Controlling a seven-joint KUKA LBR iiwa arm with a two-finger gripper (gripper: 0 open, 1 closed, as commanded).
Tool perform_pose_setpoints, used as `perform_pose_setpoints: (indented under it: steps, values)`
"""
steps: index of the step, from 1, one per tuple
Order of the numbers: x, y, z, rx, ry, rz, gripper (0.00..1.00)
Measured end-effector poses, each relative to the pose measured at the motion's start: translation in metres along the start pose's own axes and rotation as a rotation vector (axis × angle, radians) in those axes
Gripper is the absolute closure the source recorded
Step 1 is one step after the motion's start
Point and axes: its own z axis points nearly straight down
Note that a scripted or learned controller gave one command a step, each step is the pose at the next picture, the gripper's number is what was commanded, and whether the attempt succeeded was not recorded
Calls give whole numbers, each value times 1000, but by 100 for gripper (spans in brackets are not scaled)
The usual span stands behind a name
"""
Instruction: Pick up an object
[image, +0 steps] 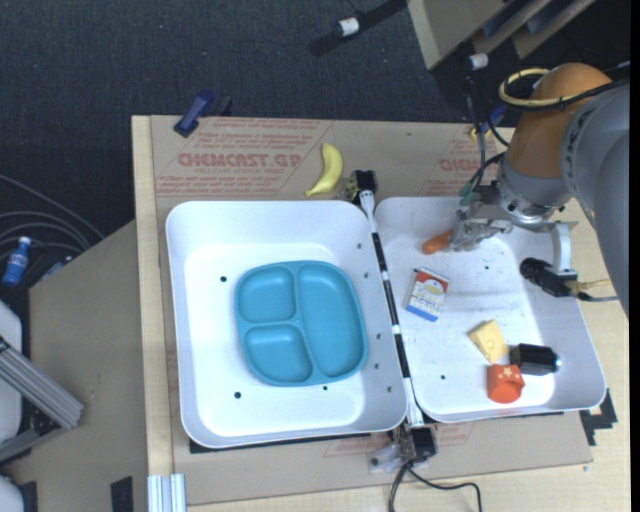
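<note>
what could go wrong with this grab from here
The gripper is low over the far corner of the right bin, next to a small orange piece that lies close to the bin wall. The fingers could hit the wall, or nudge the piece away rather than close around it. The piece looks small and low, so a grip could slip. The small box sits nearby and might get bumped.

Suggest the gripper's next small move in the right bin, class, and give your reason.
Probably a short descent onto the small orange piece. The gripper sits at the far end of the right bin, right beside that piece and nearer it than the small carton, the yellow wedge or the red item. Nothing is seen between its fingers.
</note>
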Motion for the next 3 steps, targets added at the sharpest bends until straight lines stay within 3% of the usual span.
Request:
perform_pose_setpoints:
  steps: [1, 2, 3]
  values:
    - [0, 0, 0, 0, 0, 0, 0]
    - [0, 0, -10, -1, 0, 0, 100]
    - [0, 0, -10, -1, 0, 0, 0]
